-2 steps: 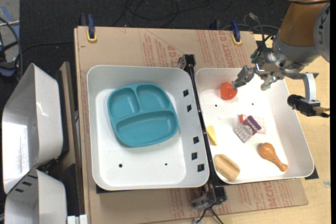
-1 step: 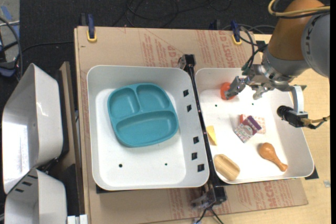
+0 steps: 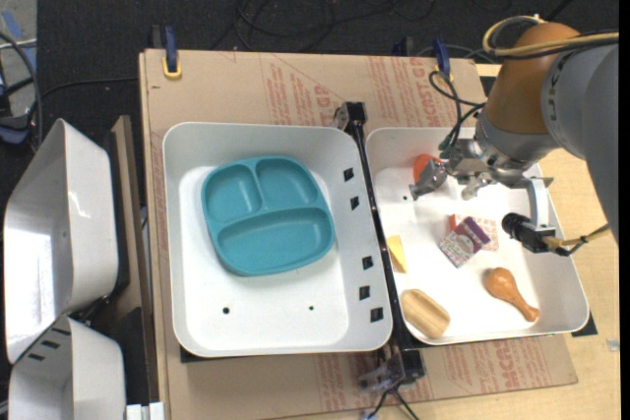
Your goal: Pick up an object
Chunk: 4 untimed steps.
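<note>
Claw (image 3: 433, 180) low over far left part of right bin (image 3: 566, 295), arm coming from right; whether open or closed, cannot tell. Something orange-red (image 3: 423, 163) just beside it. Small purple and white packet (image 3: 465, 240) mid-bin, yellow wedge (image 3: 396, 253) at left wall, bread roll (image 3: 425, 312) and drumstick (image 3: 511, 293) at near side. Left bin (image 3: 187, 310) holds teal divided plate (image 3: 267, 214).

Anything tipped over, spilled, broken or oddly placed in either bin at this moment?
Nothing stands out. The teal divided plate lies flat in the left white bin. In the right white bin, the brown drumstick-shaped toy, tan bread-like toy and small purple packet lie apart, intact.
</note>
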Motion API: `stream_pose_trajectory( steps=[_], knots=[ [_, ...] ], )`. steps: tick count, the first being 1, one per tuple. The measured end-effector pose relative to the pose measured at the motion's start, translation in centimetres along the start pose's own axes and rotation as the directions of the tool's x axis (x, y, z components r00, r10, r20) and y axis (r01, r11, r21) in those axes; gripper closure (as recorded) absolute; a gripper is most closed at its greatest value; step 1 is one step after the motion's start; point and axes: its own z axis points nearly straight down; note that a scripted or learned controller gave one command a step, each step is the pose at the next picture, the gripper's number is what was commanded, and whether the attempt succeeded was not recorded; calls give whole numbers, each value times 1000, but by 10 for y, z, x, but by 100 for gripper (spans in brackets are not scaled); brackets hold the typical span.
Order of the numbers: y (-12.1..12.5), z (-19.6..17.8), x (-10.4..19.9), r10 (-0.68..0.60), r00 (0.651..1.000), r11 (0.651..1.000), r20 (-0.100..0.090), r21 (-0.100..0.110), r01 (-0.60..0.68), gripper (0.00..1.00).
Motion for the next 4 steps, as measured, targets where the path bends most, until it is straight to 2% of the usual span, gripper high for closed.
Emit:
stream_pose_trajectory(
  steps=[1, 2, 4],
  knots=[
    [1, -14, 0, 0, 1000, 1000, 1, -6, 0, 100],
    [8, -76, -5, -3, 1000, 1000, 2, -12, 3, 100],
    [10, -173, 1, -5, 1000, 1000, 2, -11, 5, 100]
  ],
)
